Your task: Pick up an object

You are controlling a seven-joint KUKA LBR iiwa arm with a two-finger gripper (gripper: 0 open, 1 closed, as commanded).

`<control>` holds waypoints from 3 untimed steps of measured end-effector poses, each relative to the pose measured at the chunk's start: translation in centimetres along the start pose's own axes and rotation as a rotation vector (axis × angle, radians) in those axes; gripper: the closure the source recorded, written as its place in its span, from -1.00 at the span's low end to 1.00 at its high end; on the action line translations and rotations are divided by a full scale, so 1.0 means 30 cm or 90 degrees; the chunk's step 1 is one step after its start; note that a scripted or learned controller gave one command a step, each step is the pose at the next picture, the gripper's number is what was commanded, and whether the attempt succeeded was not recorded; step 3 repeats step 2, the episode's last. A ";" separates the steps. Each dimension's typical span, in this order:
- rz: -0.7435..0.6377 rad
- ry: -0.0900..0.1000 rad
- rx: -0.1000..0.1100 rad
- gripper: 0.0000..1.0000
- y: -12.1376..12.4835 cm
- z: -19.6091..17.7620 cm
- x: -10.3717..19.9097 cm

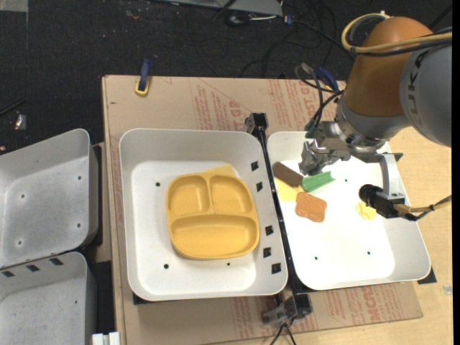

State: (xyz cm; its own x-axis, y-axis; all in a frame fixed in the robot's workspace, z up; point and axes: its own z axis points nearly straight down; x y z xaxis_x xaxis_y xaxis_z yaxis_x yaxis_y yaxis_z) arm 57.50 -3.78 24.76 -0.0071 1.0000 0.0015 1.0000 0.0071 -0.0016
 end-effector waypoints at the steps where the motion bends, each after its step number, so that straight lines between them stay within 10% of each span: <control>1: 0.000 0.000 -0.001 1.00 0.050 0.049 0.155; 2: -0.001 0.000 -0.002 1.00 0.093 0.065 0.364; 3: -0.001 0.000 -0.002 1.00 0.093 0.065 0.364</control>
